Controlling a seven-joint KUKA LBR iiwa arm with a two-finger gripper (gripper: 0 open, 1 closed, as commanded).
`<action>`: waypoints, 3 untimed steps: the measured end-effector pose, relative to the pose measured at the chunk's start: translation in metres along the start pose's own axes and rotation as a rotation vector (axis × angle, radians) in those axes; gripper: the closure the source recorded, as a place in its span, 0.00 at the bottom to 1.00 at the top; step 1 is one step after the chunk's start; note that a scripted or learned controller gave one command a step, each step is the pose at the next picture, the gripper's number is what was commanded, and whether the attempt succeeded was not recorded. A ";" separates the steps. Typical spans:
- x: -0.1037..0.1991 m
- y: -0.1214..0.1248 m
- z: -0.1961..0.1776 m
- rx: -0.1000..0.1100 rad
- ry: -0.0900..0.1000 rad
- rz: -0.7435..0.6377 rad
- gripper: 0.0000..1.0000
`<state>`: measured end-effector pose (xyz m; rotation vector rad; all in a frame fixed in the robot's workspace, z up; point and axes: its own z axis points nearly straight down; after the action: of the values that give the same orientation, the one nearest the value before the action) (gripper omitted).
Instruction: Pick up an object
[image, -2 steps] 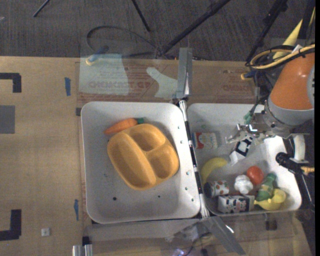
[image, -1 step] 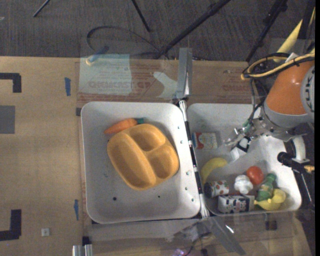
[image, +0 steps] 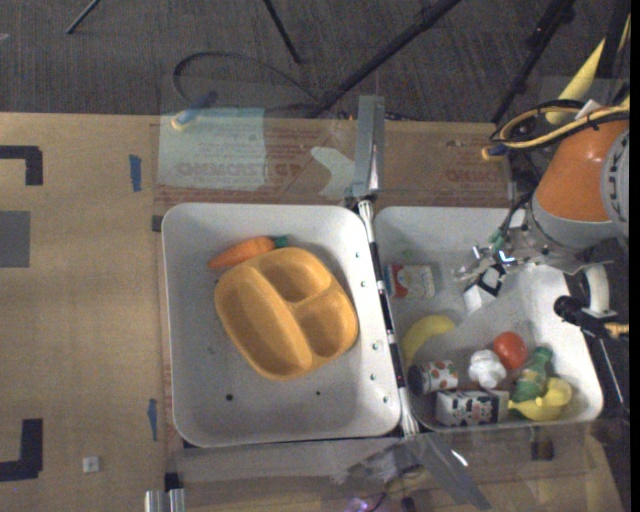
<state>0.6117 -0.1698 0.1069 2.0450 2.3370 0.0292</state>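
My gripper (image: 486, 270) hangs over the upper middle of the right bin (image: 440, 228), below the arm's orange band. It is to the right of a small white carton with a red label (image: 413, 281). Lower in the same bin lie a yellow fruit (image: 428, 334), a small can (image: 438, 377), a white lump (image: 487, 368), a red tomato (image: 510, 349), a green toy (image: 537, 371), a yellow toy (image: 546, 402) and a cow-patterned carton (image: 468, 407). I see nothing of these lifted off the bin floor.
The left bin (image: 190, 330) holds an orange divided plate (image: 286, 311) with a carrot (image: 243, 251) against its upper left edge. A metal divider (image: 378, 300) separates the bins. Cables and stand legs cross the dark floor at the back.
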 end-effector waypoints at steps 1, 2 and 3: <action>-0.002 0.006 -0.016 -0.019 -0.008 0.000 1.00; -0.006 0.010 -0.167 0.035 0.011 0.077 1.00; -0.005 0.012 -0.177 0.032 0.008 0.074 1.00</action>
<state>0.6171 -0.1717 0.2841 2.1495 2.2806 0.0021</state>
